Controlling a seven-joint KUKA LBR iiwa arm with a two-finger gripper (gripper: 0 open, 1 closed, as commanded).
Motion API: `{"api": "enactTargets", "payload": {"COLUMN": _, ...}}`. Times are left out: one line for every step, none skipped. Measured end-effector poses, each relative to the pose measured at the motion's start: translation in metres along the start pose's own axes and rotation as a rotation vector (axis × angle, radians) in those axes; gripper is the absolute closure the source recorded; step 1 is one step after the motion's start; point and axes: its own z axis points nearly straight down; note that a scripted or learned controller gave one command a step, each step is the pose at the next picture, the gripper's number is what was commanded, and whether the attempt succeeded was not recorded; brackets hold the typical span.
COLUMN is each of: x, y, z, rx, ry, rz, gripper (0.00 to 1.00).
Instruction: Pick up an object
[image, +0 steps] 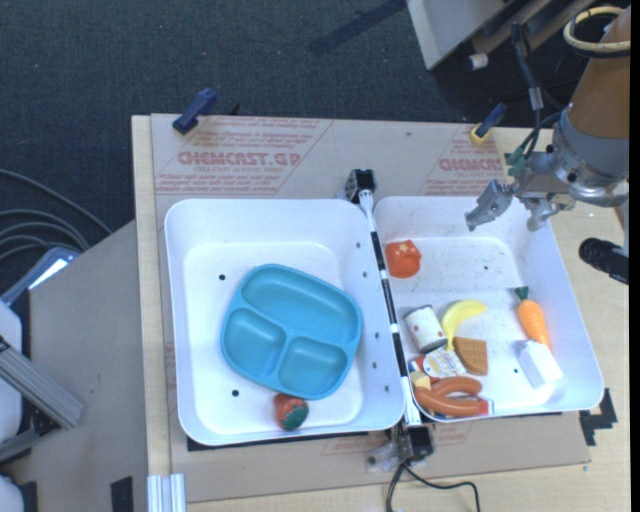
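1. Tabletop (250, 160): brown board, printed "CHEMCAST GP" twice in red.
2. Right bin (575, 330): holds the candidates, all below and left of the hand.
3. Blue plate (290, 330): in the far bin, likely too wide for a grasp.
4. Hand (510, 205): hovers over the bin's upper edge, fingers spread, gripping nothing.
5. Carrot (533, 322): nearest; judged light, rigid, smooth plastic; best pinched across its middle.
6. Tomato (403, 258): rounder, likelier to slip.

Dark carpet floor (90, 60), prob. speckled
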Motion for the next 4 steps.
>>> {"api": "enactTargets", "payload": {"x": 0.025, "y": 0.014, "z": 0.166, "rx": 0.002, "ry": 0.001, "rz": 0.000, "gripper": 0.00}}
{"api": "enactTargets", "payload": {"x": 0.028, "y": -0.004, "z": 0.179, "rx": 0.002, "ry": 0.001, "rz": 0.000, "gripper": 0.00}}
{"api": "enactTargets", "payload": {"x": 0.028, "y": -0.004, "z": 0.169, "rx": 0.001, "ry": 0.001, "rz": 0.001, "gripper": 1.00}}
{"api": "enactTargets", "payload": {"x": 0.028, "y": -0.004, "z": 0.169, "rx": 0.001, "ry": 0.001, "rz": 0.001, "gripper": 0.00}}
